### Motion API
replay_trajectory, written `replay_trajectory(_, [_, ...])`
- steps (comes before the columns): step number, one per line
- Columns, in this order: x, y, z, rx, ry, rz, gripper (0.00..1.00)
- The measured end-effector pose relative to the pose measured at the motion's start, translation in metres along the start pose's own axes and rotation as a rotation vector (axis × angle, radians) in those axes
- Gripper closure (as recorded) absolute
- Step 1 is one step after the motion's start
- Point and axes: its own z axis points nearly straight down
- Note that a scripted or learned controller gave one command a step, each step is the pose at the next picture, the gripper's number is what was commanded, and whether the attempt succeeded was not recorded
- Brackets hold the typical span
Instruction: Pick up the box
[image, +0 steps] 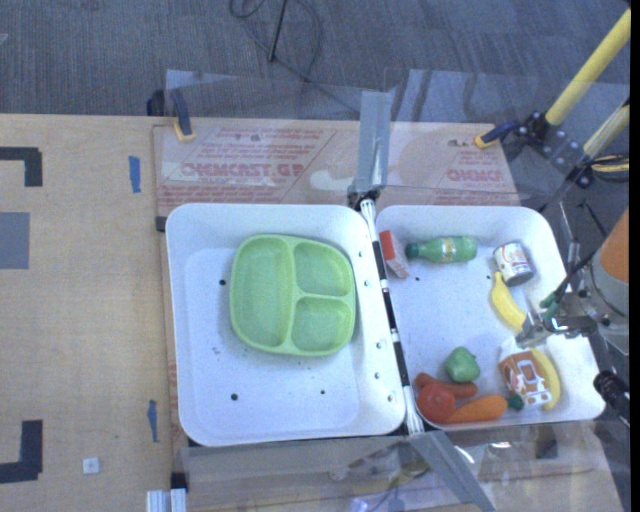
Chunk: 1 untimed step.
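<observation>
Two shallow white bins side by side on the bench; left bin (200, 400) with just a green divided plate (293, 295) sitting in the middle, flat and upright; right bin (430, 310) way more cluttered.

Orange box (521, 375) lying flat near the right bin's right-hand wall, toward the front corner; touching a yellow banana (547, 380) on its right side; a second, small red-and-white box (393, 256) up against the divider wall at the far left of the same bin, well apart from the orange one.

Gripper (546, 324) coming in from the right, hanging at the bin's right edge just beyond the orange box; right beside another banana (506, 300); open or shut, honestly can't tell from this angle, too small and blurry; same for whether anything's in it.

Elsewhere in the right bin: green bottle (442, 249) on its side near the back; small can (513, 262) to its right; green pepper (461, 364), red tomato (436, 401) and carrot (481, 408) bunched at the front.
</observation>
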Motion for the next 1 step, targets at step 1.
replay_trajectory(1, [0.0657,0.0457,-0.1489,-0.001,-0.001,0.070,1.00])
